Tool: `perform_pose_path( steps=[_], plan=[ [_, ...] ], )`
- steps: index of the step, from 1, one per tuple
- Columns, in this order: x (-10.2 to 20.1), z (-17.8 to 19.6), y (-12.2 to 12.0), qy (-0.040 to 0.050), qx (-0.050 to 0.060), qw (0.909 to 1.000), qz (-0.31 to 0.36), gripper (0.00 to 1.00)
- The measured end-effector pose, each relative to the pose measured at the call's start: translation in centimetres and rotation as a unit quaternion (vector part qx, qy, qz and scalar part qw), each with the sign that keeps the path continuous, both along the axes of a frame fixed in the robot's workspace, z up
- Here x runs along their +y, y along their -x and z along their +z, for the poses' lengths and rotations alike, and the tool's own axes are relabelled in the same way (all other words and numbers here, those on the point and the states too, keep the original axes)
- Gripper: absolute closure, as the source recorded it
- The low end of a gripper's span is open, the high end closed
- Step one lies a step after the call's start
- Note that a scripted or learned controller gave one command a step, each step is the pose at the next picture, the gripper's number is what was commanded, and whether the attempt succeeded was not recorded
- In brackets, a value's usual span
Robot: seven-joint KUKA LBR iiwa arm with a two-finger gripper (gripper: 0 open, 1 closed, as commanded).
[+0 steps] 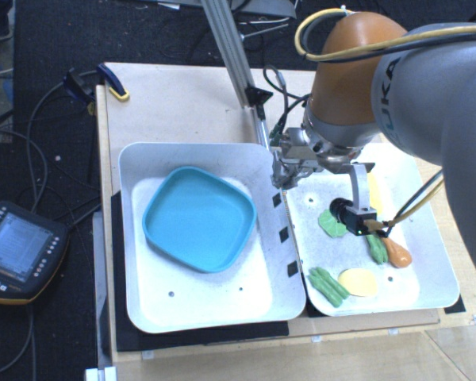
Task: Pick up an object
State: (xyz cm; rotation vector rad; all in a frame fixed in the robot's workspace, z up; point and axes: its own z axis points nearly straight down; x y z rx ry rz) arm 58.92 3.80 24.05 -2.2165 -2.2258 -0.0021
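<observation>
The scene was brightly and evenly lit from above. The white bins (135, 173) glared, most strongly in the right bin (428, 244) beside the arm (428, 94). The arm cast a soft shadow there. The dark floor (40, 54) stayed dim. Focus was fair, slightly soft, with mild grain throughout

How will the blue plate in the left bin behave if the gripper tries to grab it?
The blue plate looks like rigid, light plastic, so it should lift without flexing. It lies flat and wide in the left bin, so fingers would probably need its raised rim. Its glossy surface suggests it may slide when pushed.
</observation>
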Motion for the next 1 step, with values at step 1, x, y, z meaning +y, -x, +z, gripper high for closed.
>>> perform_pose_path(
  steps=[1],
  plan=[
    [5.19,0.68,2.55,-0.0001,0.0,1.0,0.001,1.0]
  ],
)
